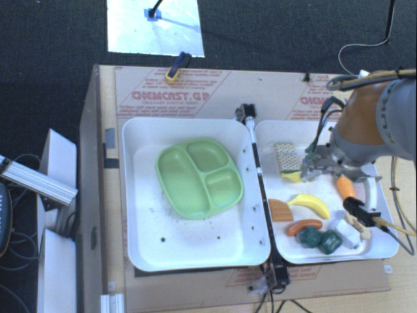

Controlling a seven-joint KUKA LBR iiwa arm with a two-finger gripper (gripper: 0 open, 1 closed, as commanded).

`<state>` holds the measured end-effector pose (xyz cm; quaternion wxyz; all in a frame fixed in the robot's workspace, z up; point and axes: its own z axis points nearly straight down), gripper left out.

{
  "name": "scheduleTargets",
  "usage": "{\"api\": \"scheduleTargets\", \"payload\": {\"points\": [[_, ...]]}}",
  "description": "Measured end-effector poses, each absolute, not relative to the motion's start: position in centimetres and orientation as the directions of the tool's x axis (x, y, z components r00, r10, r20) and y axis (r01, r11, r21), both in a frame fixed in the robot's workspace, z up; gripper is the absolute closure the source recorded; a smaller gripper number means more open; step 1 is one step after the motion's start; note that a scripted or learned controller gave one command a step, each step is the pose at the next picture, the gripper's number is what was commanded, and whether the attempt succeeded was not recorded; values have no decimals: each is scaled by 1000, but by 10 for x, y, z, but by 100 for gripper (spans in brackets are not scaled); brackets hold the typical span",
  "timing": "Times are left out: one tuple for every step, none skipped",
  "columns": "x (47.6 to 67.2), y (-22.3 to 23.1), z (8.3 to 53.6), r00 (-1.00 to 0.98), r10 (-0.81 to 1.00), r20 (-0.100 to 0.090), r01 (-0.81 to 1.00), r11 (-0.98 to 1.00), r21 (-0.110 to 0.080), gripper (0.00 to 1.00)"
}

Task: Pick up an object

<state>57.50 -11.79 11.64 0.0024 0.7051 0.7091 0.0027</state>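
My gripper (309, 169) hangs low over the upper middle of the right bin (388, 241). Its tip is right beside a small yellow piece (290, 175), which lies just below a beige waffle-like block (285, 154). Whether the tip touches the yellow piece I cannot tell. A banana (310, 205), an orange bread slice (280, 210), a red sausage (303, 227) and two dark green pieces (320, 240) lie toward the bin's front. An orange carrot (344, 188) lies to the gripper's right, partly behind the arm.
The left bin (140, 194) holds a green divided plate (199, 177). A black divider rail (258, 175) runs between the two bins. A white curved piece (373, 194) lies at the right bin's right side.
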Motion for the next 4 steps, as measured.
{"api": "scheduleTargets", "payload": {"points": [[575,-118,116,-6,1000,1,1000,6,7,0],[576,-118,127,-7,1000,1,1000,7,9,100],[576,-118,127,-7,1000,1,1000,7,9,0],[577,-117,137,-9,1000,3,1000,9,11,100]]}}
